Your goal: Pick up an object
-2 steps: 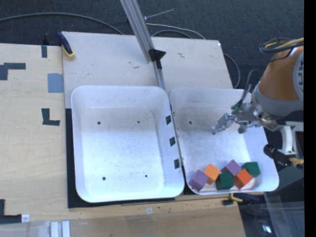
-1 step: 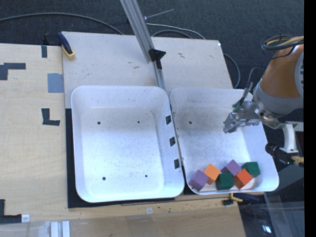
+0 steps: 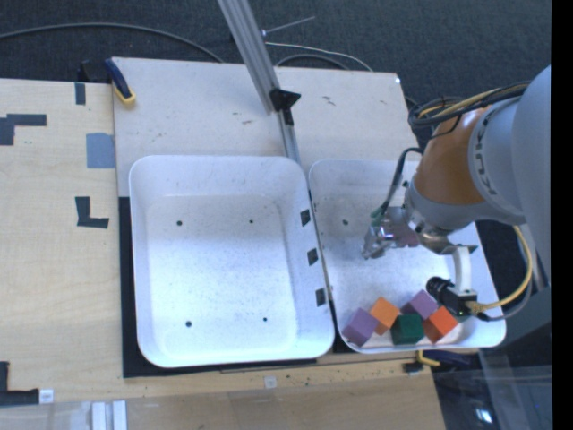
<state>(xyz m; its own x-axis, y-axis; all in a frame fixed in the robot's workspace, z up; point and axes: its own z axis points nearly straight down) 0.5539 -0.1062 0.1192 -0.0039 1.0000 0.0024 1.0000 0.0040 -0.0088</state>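
Five small blocks are sitting bunched in the right bin [image 3: 333,186], all at its near end: a purple block [image 3: 360,327], an orange block [image 3: 385,312], a green block [image 3: 408,330], a second, paler purple block [image 3: 420,305] and a red-orange block [image 3: 440,323]. They are lying close together, some touching, against the bin's near wall. Nothing is sitting in the left bin [image 3: 148,182] beside it.

The gripper [image 3: 378,243] is hanging over the middle of the right bin, above bare floor, clearly apart from the block cluster and toward the far side of it. Nothing is showing between its fingers, so it is carrying nothing. Whether the fingers are spread or closed is too small and blurred to read; I cannot tell. The arm [image 3: 457,173] is reaching in over the right bin's outer rim, its orange band showing above the wrist.

Progress judgement: the pick is not done yet. No block is lifted, all five are resting on the bin floor. Remaining, as I am judging it: shifting toward the near end of the right bin, lining up on one block, descending, closing, lifting. The tight packing is likely making a clean grab harder.
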